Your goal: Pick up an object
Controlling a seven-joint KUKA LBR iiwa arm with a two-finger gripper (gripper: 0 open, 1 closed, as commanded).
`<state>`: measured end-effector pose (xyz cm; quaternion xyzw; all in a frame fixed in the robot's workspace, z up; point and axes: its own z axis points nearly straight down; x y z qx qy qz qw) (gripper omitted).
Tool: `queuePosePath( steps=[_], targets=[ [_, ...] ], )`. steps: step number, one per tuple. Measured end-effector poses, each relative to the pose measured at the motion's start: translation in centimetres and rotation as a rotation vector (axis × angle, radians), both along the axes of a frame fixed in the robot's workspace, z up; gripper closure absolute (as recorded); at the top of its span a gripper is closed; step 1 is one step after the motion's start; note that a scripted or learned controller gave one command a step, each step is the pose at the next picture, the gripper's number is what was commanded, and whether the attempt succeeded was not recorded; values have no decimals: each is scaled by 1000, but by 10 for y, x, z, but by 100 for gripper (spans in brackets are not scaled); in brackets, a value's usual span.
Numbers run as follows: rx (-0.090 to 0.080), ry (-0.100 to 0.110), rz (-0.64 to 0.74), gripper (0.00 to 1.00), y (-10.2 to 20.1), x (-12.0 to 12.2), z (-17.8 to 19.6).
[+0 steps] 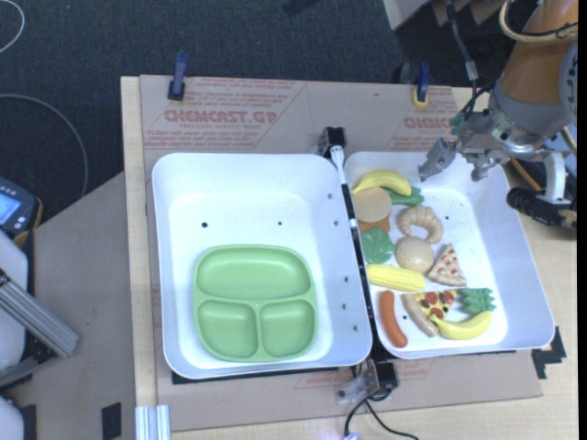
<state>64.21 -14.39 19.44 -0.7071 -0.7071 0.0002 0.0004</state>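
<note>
My gripper (457,163) hangs over the far edge of the right bin (514,264), its two fingers spread open with nothing between them. The toy food lies to its lower left in that bin. Closest to the gripper are a yellow banana (383,182), a burger bun (372,207) and a croissant (422,219). Further forward are a green leaf (376,244), a pale egg-shaped piece (413,254), a pizza slice (448,266), a corn cob (394,278), a red sausage (393,317) and a second banana (463,326).
The left bin (183,200) holds a green divided plate (255,301) in its front half. A black hinge strip (351,227) runs between the bins. Blue clamps (177,65) (422,85) sit on the board's far edge.
</note>
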Motion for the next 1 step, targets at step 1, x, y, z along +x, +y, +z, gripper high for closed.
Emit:
queuePosePath(
  steps=[1],
  targets=[
    [2,-3,9,0,88,23,-10]
  ],
)
